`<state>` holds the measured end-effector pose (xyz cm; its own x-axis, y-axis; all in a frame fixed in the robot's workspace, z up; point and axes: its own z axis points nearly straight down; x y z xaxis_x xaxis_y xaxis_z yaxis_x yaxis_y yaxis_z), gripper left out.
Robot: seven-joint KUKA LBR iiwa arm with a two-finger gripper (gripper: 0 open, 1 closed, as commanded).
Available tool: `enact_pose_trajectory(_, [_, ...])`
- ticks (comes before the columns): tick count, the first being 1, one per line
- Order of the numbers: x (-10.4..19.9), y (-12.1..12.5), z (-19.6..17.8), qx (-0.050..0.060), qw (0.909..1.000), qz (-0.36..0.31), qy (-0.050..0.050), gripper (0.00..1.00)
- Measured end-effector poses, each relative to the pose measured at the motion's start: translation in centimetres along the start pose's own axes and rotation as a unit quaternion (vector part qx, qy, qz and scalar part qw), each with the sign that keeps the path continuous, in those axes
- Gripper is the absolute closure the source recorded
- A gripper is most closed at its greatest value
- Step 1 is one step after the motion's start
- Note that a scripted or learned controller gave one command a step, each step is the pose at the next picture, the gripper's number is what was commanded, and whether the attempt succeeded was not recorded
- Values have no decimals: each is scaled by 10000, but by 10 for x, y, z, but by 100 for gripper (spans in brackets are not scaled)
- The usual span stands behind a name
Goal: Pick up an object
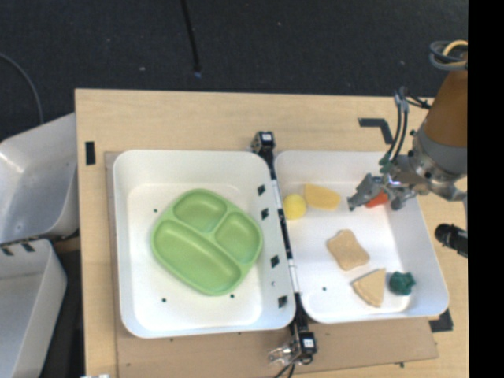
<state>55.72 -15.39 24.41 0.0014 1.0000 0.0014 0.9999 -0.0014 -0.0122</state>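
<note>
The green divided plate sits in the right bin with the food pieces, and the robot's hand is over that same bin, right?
Not quite. The camera view shows the green divided plate alone in the left bin. The food pieces, such as the yellow ball and the toast slice, lie in the right bin, and the hand is indeed over that bin.

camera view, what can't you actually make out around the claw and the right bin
- Claw, camera view: blurred and small, so whether its fingers are open or shut cannot be told.
- Small orange-red object: partly hidden by the claw, so its shape and whether it is held are unclear.
- Grey arm with orange band: cut off by the right edge.
- Small dark green object in the white right bin: too small to identify.
</note>
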Motion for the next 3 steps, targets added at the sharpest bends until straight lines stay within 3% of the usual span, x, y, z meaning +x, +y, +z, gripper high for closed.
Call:
enact_pose_trajectory(1, [0,2,-7,-68,10000,-15,-13,0])
enact_pose_trajectory(3, [-20,-2,91,-44,10000,-1,-14,0])
